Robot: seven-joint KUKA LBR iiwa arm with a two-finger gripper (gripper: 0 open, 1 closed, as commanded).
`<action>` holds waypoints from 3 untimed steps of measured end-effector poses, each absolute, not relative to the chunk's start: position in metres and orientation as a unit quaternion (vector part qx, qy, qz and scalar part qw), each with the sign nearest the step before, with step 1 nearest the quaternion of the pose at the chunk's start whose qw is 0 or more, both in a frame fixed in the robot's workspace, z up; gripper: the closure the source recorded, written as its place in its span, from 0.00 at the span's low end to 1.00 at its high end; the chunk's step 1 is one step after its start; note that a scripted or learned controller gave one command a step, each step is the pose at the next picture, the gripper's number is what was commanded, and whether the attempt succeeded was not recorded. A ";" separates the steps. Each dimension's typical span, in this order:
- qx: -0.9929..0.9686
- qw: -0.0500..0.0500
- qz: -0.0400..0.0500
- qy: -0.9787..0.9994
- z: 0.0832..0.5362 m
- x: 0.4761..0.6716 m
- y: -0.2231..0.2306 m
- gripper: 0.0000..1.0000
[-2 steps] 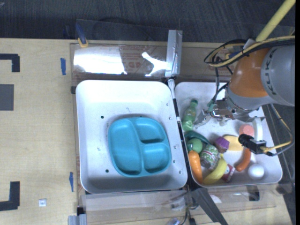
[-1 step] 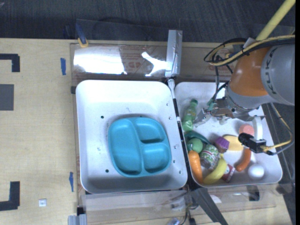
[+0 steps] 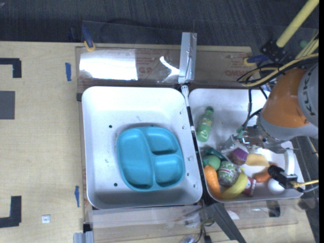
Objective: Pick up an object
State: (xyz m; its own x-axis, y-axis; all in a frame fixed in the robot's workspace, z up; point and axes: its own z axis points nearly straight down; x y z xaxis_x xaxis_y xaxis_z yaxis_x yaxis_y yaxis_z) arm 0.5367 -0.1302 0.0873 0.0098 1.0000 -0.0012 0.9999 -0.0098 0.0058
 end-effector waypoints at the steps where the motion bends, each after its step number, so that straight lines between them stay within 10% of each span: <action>1: 0.747 0.003 0.003 0.665 0.088 0.486 -0.110 0.00; 2: 0.789 0.001 0.002 0.614 0.087 0.504 -0.111 0.00; 3: 0.794 0.000 0.000 0.608 0.185 0.507 -0.085 0.00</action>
State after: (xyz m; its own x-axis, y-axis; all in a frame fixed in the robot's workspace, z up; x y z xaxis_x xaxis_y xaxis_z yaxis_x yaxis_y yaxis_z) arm 0.5067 -0.0853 0.1846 0.2610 0.9654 0.0002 0.9654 -0.2610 0.0009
